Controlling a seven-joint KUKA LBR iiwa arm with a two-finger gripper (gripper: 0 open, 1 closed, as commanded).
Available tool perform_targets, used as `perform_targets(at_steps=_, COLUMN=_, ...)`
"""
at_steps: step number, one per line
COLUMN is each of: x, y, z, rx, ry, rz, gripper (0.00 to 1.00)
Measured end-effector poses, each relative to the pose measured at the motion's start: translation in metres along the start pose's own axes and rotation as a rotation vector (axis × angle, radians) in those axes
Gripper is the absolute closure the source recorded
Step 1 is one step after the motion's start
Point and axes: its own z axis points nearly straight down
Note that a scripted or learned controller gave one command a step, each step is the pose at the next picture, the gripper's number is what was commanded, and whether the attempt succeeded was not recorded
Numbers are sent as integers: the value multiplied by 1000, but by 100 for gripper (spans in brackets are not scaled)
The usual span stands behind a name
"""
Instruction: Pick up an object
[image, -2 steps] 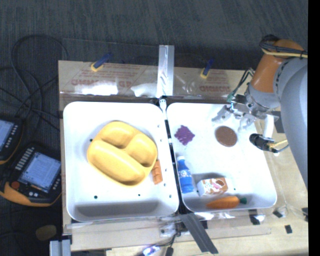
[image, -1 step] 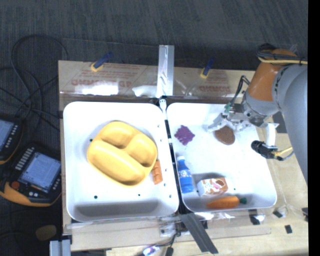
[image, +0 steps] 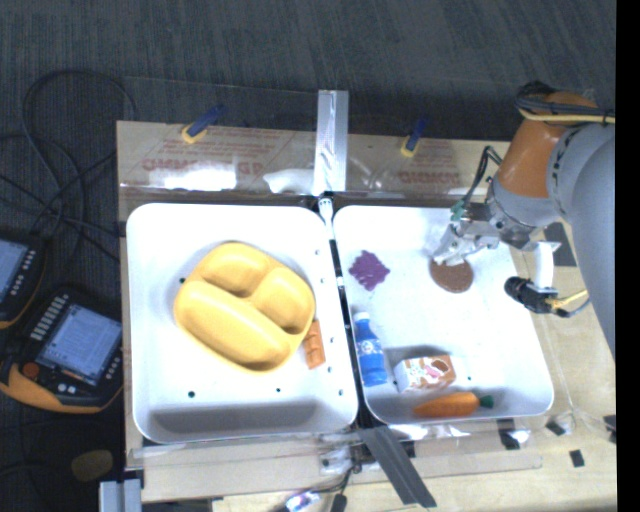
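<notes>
Gripper (image: 458, 245) low in right bin (image: 540, 395), far corner, tips right over brown disc (image: 453, 276) — we take disc as target. We cannot tell how gripper is set, nor whether it has hold of anything.

Disc looks small, flat, light, probably stiff; low profile means little edge to pinch — we judge grip across rim best, risk of sliding on smooth floor.

Hard to make out: disc's far edge under gripper, its thickness, its material. Purple lump (image: 369, 268), blue bottle (image: 369, 350), carton (image: 425, 372), carrot (image: 448, 404) lie apart.

The claw (image: 455, 245) hides the brown disc's (image: 453, 277) upper edge — its fingers too blurred to read
</notes>
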Motion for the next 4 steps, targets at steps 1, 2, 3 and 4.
perform_targets(at_steps=1, x=21, y=-27, z=5, rx=-11, ry=-6, rz=-91, gripper=100)
perform_targets(at_steps=2, x=24, y=0, z=6, rx=-4, ry=-5, rz=-203, gripper=100)
perform_targets(at_steps=3, x=32, y=1, z=6, rx=-6, ry=-4, rz=-152, gripper=100)
perform_targets(at_steps=4, x=43, y=-14, z=-95, rx=17, ry=7, rz=-241, gripper=100)
